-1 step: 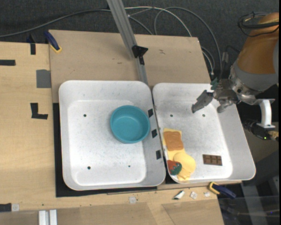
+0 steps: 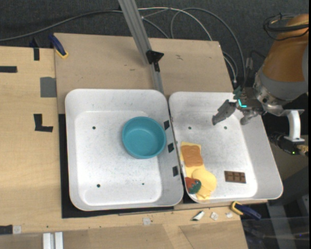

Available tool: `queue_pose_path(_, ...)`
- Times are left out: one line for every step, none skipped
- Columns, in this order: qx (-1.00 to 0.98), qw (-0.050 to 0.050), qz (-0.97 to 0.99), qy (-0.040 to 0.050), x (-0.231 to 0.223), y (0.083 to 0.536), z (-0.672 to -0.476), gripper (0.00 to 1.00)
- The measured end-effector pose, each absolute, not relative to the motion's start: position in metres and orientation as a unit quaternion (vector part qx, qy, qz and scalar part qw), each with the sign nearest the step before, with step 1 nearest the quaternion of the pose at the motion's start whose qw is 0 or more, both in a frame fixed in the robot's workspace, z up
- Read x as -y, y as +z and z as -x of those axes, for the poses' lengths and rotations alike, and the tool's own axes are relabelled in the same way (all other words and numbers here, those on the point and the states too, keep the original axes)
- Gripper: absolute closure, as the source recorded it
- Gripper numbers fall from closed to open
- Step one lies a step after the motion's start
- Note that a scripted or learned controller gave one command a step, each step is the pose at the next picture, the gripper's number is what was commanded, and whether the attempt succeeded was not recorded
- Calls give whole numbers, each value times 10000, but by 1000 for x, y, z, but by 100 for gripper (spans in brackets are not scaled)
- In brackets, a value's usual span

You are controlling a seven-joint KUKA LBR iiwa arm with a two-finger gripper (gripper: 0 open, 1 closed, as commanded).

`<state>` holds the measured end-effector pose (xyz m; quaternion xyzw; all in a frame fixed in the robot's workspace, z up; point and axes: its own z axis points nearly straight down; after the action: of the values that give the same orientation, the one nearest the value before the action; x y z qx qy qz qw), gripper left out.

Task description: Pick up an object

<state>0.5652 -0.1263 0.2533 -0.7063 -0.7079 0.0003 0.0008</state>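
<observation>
A: Where is the tool (image 2: 233, 113) sitting right now?

B: It is hanging over the upper right part of the right bin (image 2: 259, 144), with its 2 fingers spread apart — nothing is sitting between them.

A: And the things it could be picking up?

B: 3 are lying in that same bin. An orange-tan toast-like slab (image 2: 191, 154) is resting near the bin's left wall, and a yellow soft piece (image 2: 207, 181) is lying just below it, touching a small red and green item (image 2: 193, 184) at the lower left. A brown chocolate bar (image 2: 235, 177) is lying flat toward the lower right, well apart from the tool.

A: What is the left bin (image 2: 88, 154) holding?

B: A teal bowl (image 2: 143, 137) is sitting upright there — right of the bin's middle.
</observation>
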Motion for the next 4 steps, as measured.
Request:
queue_pose_path(7078,30,7065,26,119,191,-563,0)
queue_pose_path(7077,30,7065,28,117,130,-569,0)
queue_pose_path(7074,-7,7068,-4,117,90,-570,0)
queue_pose_path(7081,2,7061,0,116,99,-569,100)
